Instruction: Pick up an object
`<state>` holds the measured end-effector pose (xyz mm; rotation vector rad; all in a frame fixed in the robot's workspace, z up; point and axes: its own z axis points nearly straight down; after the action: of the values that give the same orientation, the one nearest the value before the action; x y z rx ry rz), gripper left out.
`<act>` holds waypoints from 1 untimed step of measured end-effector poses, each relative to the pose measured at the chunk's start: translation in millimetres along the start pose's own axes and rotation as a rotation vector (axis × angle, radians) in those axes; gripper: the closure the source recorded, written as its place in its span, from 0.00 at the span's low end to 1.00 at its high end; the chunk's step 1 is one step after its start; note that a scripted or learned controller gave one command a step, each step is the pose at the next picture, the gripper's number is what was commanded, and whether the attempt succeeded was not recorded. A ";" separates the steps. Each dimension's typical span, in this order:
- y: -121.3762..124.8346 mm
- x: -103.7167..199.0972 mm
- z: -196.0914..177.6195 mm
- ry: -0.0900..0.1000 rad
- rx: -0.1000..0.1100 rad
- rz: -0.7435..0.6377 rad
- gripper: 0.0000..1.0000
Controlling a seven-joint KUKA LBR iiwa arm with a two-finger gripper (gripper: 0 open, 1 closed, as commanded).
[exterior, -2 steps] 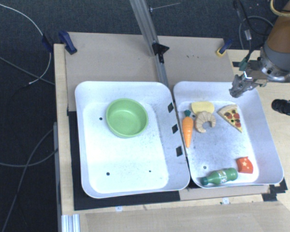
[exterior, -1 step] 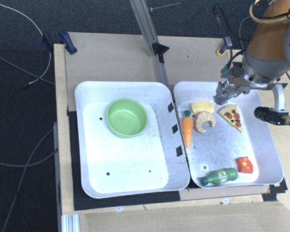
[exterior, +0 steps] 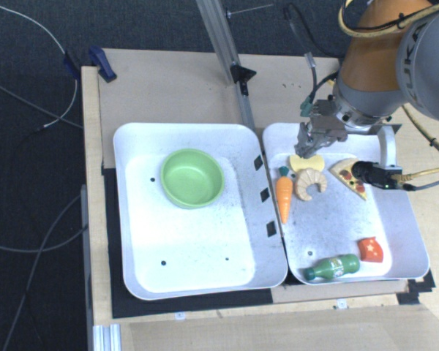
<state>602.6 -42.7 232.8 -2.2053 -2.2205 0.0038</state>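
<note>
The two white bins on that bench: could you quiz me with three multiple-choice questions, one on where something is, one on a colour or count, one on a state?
1. Where is the round green plastic bowl?
A. in the left white bin
B. in the right white bin
C. on the bare bench

2. What colour is the toy carrot's body?
A. purple
B. orange
C. white

3. How does the green toy bottle rest?
A. upright
B. on its side
C. stacked on the bowl

Answers: 1 A, the bowl sits alone in the left bin. 2 B, its tapered body is orange, beside the beige toy croissant. 3 B, it lies lengthwise near the right bin's front edge, next to a small red toy piece.
</note>
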 end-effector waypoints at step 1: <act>-12.1 57.2 -11.9 0.000 0.001 0.001 1.00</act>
<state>590.2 14.3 245.2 -2.2059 -2.2197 0.0048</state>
